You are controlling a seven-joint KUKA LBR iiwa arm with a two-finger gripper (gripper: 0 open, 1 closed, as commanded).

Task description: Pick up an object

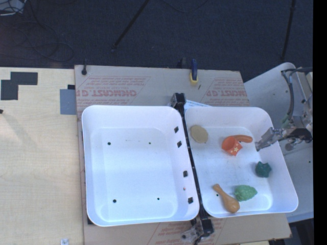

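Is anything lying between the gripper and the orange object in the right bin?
Nothing visible. The gripper sits at the right bin's right edge, with bare white floor between it and the orange object. The dark green object lies below that path.

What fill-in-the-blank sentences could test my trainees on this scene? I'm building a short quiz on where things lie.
1. All the loose objects lie in the ____ bin.
2. The orange object lies nearest the ____.
3. The round tan disc lies close to the ____ between the bins.
4. The light green object touches the tan ____-shaped object.

Missing words: right; gripper; divider; spoon
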